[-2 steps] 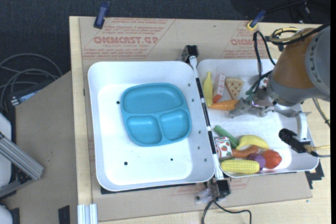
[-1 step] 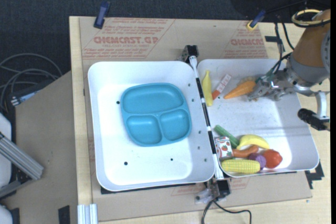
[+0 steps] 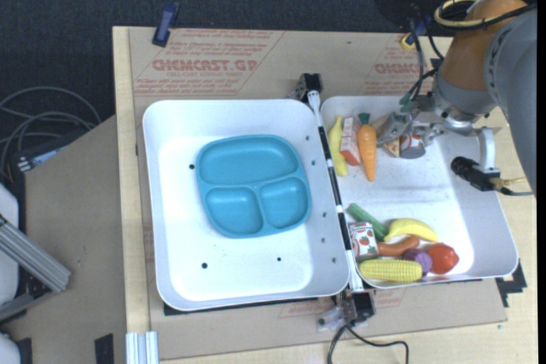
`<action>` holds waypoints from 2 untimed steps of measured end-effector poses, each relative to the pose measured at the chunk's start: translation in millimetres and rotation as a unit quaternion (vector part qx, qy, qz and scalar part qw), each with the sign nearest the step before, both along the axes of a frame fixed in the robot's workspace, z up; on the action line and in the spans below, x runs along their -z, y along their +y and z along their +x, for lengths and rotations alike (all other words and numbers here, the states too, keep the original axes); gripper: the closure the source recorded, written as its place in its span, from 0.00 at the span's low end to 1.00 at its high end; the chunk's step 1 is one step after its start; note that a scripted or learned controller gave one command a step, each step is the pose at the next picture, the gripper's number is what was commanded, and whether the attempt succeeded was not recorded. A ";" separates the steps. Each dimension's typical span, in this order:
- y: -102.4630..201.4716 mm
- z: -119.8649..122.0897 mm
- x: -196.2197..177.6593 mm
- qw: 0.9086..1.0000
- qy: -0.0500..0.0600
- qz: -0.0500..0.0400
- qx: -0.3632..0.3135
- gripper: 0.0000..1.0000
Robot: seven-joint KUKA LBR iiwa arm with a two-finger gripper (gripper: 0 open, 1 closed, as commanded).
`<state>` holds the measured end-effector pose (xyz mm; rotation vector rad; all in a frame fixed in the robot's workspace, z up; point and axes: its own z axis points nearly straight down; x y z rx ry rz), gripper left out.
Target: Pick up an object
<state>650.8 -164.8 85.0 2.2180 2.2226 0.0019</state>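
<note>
The right white bin (image 3: 478, 209) holds toy food. An orange carrot (image 3: 367, 151) lies near its upper left beside a small box (image 3: 349, 147) and a yellow banana (image 3: 338, 151) at the bin's left wall. A second group sits at the front: a yellow banana (image 3: 411, 228), a corn cob (image 3: 391, 270), a red tomato (image 3: 440, 257), a green piece (image 3: 367, 219) and a small carton (image 3: 363, 239). My gripper (image 3: 408, 137) is low in the bin's back part, just right of the carrot, over a small reddish item (image 3: 392, 146).
The left white bin (image 3: 171, 209) holds a blue divided plate (image 3: 252, 185). A black clamp (image 3: 309, 86) sits at the back between the bins. The arm (image 3: 478, 55) enters from the upper right. Cables lie off the bench at far left.
</note>
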 end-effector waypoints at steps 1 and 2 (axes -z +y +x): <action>-21.6 12.7 2.1 1.000 0.009 0.001 0.000 0.00; -9.5 12.7 1.1 1.000 0.008 -0.001 0.001 0.00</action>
